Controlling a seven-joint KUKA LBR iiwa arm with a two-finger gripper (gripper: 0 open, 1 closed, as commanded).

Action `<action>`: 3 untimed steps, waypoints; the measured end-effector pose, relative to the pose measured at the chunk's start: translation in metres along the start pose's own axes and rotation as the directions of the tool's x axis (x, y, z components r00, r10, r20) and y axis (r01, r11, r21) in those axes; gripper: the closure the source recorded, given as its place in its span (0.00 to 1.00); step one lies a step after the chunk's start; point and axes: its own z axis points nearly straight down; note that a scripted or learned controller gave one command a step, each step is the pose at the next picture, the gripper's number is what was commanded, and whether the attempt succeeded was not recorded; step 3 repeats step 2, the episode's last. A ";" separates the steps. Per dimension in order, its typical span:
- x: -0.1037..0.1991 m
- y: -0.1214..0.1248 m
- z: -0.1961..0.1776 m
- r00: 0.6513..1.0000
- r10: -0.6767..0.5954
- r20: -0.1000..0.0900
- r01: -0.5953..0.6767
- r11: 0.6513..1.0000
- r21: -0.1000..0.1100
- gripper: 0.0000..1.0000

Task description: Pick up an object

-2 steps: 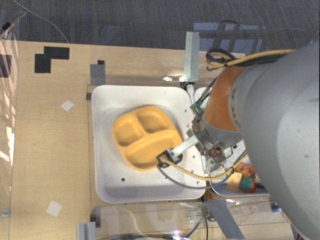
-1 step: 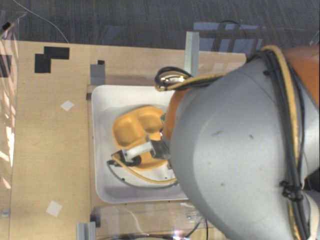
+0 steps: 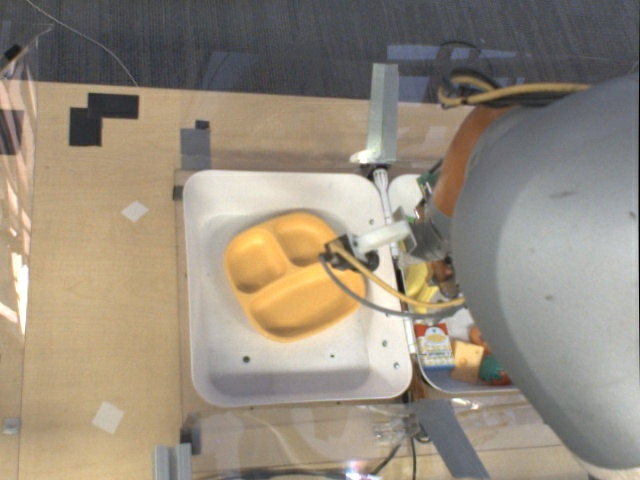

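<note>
A yellow divided plate (image 3: 288, 276) lies in the left bin (image 3: 215, 298), tilted toward its right wall. My gripper (image 3: 432, 250) hangs over the left edge of the right bin (image 3: 440, 380), largely hidden beneath the grey arm (image 3: 550, 268). Just below it lies a yellow object (image 3: 420, 284). Farther toward the front of that bin are a red and white carton (image 3: 433, 346) and an orange and green item (image 3: 486, 364). A white bracket (image 3: 380, 236) and a looping cable (image 3: 370, 293) from the wrist reach over the plate's right rim.
The arm covers most of the right bin. A metal post (image 3: 382, 118) stands at the back between the bins. Bare wooden bench (image 3: 100, 298) stretches to the left, with black markers (image 3: 100, 116) at the back left.
</note>
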 end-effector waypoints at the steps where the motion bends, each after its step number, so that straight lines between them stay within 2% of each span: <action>1: -0.004 -0.093 -0.018 1.000 -0.027 0.004 0.027 1.000 0.006 0.00; 2: 0.000 -0.151 0.095 1.000 0.014 -0.008 -0.014 1.000 0.006 0.00; 3: 0.000 -0.151 0.095 1.000 0.014 -0.008 -0.014 1.000 0.006 0.00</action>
